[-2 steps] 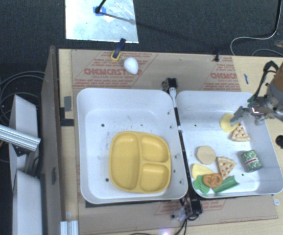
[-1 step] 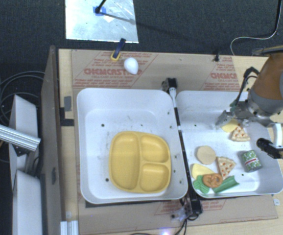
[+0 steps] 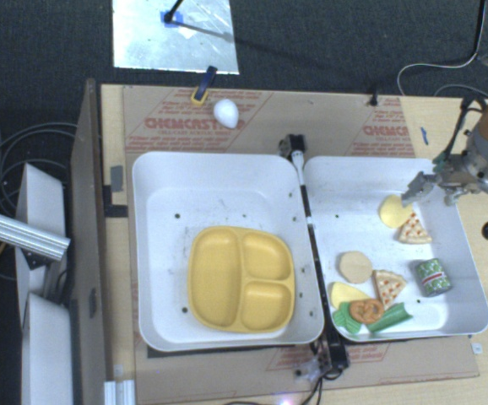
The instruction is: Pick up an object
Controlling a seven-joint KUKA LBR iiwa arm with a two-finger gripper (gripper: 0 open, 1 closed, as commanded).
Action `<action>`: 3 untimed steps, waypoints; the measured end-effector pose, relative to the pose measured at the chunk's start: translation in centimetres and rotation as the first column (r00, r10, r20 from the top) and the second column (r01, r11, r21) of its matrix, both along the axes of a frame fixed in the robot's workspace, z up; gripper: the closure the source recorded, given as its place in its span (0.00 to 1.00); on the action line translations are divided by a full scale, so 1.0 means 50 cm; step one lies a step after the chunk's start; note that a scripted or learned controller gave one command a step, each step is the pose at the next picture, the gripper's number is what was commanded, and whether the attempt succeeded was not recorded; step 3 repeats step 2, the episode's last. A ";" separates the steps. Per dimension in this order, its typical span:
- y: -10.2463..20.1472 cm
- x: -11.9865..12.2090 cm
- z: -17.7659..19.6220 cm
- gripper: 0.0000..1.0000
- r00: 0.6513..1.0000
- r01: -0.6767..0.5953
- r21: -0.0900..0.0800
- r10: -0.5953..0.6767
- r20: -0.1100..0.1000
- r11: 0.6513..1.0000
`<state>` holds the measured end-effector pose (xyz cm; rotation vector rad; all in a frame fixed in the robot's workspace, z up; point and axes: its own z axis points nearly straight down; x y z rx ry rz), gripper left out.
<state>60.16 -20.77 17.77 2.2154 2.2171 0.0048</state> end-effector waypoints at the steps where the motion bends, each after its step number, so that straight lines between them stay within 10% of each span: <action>1: 0.016 -0.015 -0.195 0.00 1.000 0.000 0.004 0.000 -0.008 1.000; 2: 0.002 0.086 0.034 0.00 1.000 -0.005 -0.003 0.005 0.010 1.000; 3: 0.002 0.086 0.034 0.00 1.000 -0.005 -0.003 0.005 0.010 1.000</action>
